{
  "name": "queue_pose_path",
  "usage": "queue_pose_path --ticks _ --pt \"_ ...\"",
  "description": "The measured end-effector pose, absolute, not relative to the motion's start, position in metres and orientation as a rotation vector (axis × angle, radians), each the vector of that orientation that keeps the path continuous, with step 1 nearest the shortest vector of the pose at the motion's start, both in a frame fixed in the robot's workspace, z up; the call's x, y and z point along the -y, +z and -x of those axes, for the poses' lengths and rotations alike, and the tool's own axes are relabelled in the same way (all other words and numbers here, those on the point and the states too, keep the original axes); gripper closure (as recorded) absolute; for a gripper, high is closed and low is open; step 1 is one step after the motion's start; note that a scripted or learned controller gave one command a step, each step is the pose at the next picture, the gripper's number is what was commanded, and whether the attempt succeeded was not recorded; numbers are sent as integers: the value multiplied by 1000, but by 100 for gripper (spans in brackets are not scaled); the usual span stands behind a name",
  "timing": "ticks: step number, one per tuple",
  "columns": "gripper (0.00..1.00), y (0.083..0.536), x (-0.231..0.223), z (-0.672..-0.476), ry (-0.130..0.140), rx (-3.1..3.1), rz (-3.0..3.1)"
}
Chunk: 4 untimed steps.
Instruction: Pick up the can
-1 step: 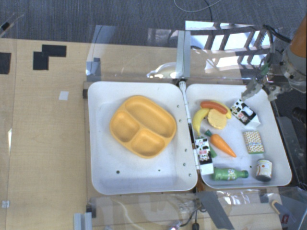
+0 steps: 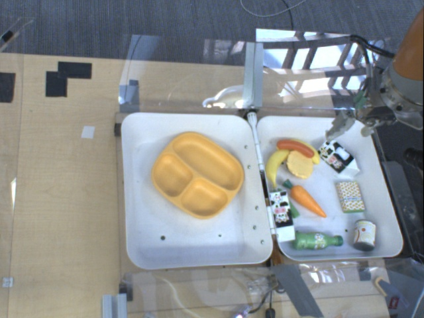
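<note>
Right now the can [image 2: 364, 234] stands in the right bin [image 2: 391, 197], in the near corner on the arm's side, just beside the cap end of a green bottle [image 2: 318, 241] that lies on its side. The end effector [image 2: 349, 120] hangs over the far edge of that same bin, near a small black-and-white carton [image 2: 335, 156], well apart from the can; whether it is open or closed I cannot tell (it is too small and blurred here). Nothing shows between its tips, so the pick looks not yet begun.

To do this step well, I would judge the arm should travel across the bin toward the near corner, clearing the patterned packet [image 2: 349, 196] on the way, then come straight down over the can. The bin wall and the bottle crowd it, so closing across the free sides seems safest.
</note>
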<state>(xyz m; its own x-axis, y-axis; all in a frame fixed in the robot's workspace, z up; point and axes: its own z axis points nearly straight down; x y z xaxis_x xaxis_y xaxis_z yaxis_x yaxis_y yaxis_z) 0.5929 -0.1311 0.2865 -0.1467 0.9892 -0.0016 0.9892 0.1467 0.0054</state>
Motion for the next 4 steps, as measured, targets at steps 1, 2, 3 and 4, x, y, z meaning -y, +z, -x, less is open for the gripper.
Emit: queue_pose_path --ticks 1,2,3,4 --pt "100 299 131 -595 11 -2374 -2041" --pt "100 417 123 -529 8 -2304 -2123" --pt "0 416 123 -529 7 -2305 -2123" --pt "0 407 122 -560 6 -2534 -1843"
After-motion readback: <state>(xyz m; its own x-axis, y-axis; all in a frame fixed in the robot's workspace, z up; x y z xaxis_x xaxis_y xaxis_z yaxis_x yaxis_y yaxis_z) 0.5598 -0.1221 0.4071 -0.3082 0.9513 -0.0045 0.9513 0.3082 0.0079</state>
